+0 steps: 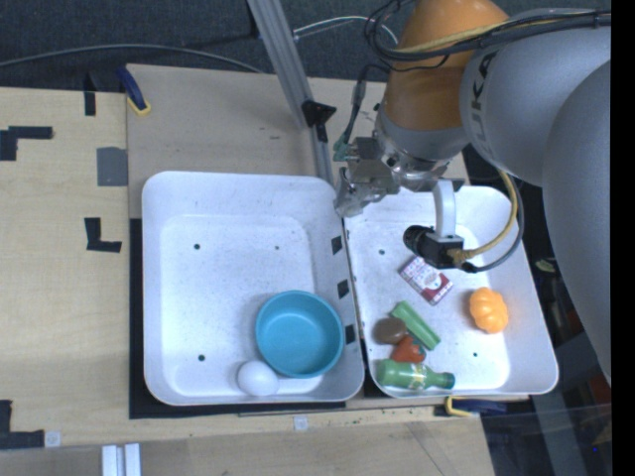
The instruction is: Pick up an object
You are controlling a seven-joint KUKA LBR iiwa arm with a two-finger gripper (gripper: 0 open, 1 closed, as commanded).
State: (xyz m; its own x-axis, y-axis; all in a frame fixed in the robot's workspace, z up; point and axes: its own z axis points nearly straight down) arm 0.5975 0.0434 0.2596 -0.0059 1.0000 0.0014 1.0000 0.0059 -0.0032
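Claw [349,202] above divider; blue bowl [298,332] left bin.

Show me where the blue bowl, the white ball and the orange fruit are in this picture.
blue bowl [298,333], camera view, on its inner floor.
white ball [257,377], camera view, on its top.
orange fruit [488,309], camera view, on its middle.

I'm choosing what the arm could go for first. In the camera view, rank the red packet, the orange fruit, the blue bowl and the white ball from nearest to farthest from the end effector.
From the end effector, at the far end of the bins' divider:
1. Red packet, right bin, middle.
2. Blue bowl, left bin, near side.
3. Orange fruit, right bin, right side; nearly ties the bowl.
4. White ball, left bin, near edge.
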